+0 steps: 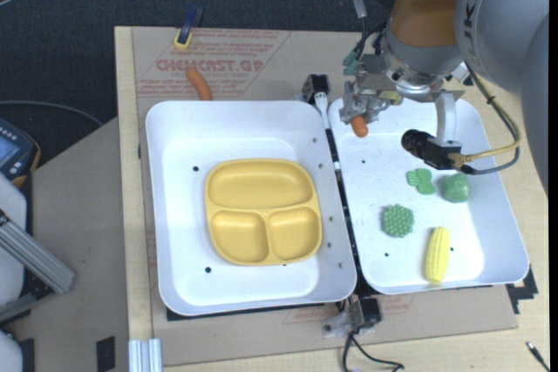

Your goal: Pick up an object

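The end effector [359, 119] hangs over the far left corner of the right bin [497, 187]. A small orange piece [359, 127] shows at its fingertips and appears pinched between nearly closed fingers. Judged step: grasp made, lift pending. The next move calls for a straight vertical rise that clears the bin wall, with the grip kept firm on so small a part.

Nearer the camera and to the right of the end effector lie two green pieces [438, 185], a green ball [398, 220] and a yellow corn cob [437, 254]. To its left, the left bin [170, 187] holds a yellow divided tray [261, 211]. Another orange piece [200, 84] lies on the desk [131, 57] beyond.
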Action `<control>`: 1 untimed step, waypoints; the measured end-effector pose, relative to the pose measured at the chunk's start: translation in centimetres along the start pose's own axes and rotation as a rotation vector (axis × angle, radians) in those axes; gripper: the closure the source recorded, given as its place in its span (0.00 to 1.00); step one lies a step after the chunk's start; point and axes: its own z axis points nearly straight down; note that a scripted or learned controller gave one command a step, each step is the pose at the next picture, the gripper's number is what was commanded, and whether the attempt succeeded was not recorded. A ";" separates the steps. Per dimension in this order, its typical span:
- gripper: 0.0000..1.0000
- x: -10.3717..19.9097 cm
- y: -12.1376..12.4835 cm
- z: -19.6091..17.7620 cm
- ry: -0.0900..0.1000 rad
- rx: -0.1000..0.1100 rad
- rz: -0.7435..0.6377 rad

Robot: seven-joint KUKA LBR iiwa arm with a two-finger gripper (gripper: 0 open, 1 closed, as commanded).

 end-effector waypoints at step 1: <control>1.00 3.8 1.3 2.3 0.000 0.002 0.000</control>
